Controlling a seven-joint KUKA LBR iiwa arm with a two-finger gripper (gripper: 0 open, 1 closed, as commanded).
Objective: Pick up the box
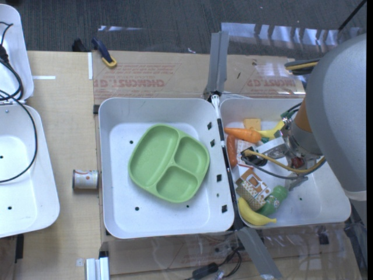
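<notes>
1. The box [254, 186], orange and white, lies tilted in the right bin [326, 212], in its near-left part, close to the wall shared with the left bin [116, 214].
2. A banana [255, 213] lies just below the box and touches its lower corner.
3. A green bottle [275, 198] lies against the box's right side.
4. Above the box, a carrot [243, 135] lies across the bin. A second orange piece [232, 151] runs along the left wall.
5. A tan square [252, 123] lies near the far wall, with a yellow thing [270, 132] beside the carrot's tip.
6. The tool [285, 156] hangs over the middle of the right bin, above and to the right of the box, apart from it. I cannot tell whether it is open or closed. The grey arm [341, 98] covers the bin's right side.
7. The left bin holds a green divided plate [169, 163].
8. On the counter [58, 80], a small can [85, 179] lies left of the left bin.
</notes>
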